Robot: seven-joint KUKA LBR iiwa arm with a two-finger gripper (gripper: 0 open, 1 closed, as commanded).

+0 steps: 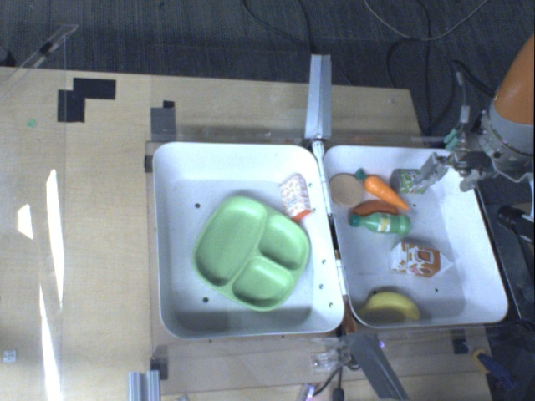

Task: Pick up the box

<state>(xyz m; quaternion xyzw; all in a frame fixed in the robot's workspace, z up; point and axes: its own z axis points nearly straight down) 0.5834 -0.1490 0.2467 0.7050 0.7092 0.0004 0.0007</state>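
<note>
The box (416,260) is a small white and brown carton lying flat in the right bin (489,266), toward its front right. My gripper (415,180) hangs over the back of that bin, just right of the carrot (384,190). It is well behind the box and apart from it. The grey arm with its orange band (517,98) comes in from the upper right.
In the right bin lie a brown round item (343,189), a green bottle (382,223) and a banana (389,305). The left bin (167,249) holds a green divided plate (252,251) and a small white and red packet (293,195). A metal divider (319,98) runs between the bins.
</note>
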